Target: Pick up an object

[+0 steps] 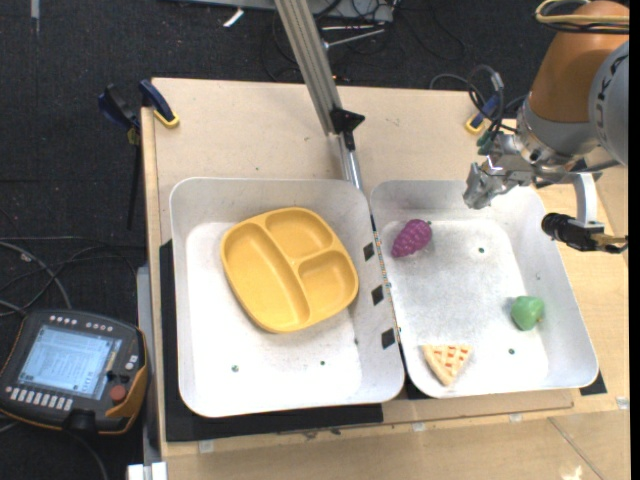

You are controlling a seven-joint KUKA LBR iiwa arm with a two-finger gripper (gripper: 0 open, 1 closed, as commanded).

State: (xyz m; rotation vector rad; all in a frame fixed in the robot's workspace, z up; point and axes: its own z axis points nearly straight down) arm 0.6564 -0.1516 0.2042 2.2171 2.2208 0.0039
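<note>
Gripper (482,186) hangs above the right bin's (560,268) far rim — whether open or closed cannot be told. Grapes (411,237) lie near the divider, green piece (527,311) by the right wall, waffle (446,362) at the near edge — open floor between. Yellow plate (289,267) sits in the left bin (200,368).

We found the right bin (560,298) mostly open: purple grapes (411,237) near its left wall, a green toy (527,312) by the right wall, a waffle wedge (446,362) at the front, well apart. In the left bin (200,368), a yellow divided plate (289,267) took the middle; its front floor stayed bare.
</note>
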